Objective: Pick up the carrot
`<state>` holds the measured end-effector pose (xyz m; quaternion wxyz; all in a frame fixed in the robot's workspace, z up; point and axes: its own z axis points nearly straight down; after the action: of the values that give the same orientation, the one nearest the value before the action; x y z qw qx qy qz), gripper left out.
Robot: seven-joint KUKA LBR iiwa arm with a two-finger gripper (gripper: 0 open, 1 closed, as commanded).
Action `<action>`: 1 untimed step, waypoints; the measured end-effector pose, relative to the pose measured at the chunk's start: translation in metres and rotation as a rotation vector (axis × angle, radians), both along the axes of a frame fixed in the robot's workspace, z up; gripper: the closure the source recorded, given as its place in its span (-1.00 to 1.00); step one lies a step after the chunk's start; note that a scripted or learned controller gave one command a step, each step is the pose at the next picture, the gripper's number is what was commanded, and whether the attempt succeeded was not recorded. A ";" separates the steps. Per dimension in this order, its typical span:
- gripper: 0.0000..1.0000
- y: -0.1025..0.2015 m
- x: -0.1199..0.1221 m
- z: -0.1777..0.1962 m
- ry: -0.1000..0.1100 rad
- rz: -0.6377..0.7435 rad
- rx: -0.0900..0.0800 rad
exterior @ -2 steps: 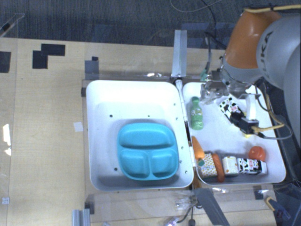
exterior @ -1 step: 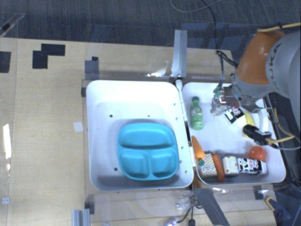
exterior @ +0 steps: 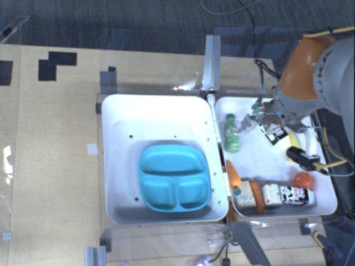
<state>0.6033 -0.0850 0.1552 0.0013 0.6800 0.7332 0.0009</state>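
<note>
The carrot [exterior: 233,173] is a small orange tapered piece lying against the left wall of the right bin [exterior: 327,204], near its front. My gripper [exterior: 256,117] hangs over the back half of that bin, up and to the right of the carrot and well apart from it. A green bottle [exterior: 231,133] lies between the two, just left of the gripper. Nothing shows between the gripper's tips.
Along the right bin's front lie a small box [exterior: 244,196], an orange-red sausage-like piece [exterior: 256,193], a printed carton [exterior: 285,194] and a red ball [exterior: 303,180]. A yellow banana [exterior: 294,141] lies under the arm. The left bin [exterior: 116,148] holds a blue divided tray [exterior: 175,176].
</note>
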 end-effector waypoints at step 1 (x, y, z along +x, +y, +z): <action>-1.00 -0.056 -0.045 -0.066 -0.008 -0.113 0.000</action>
<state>0.5585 -0.1409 0.0897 0.0044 0.7203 0.6936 0.0036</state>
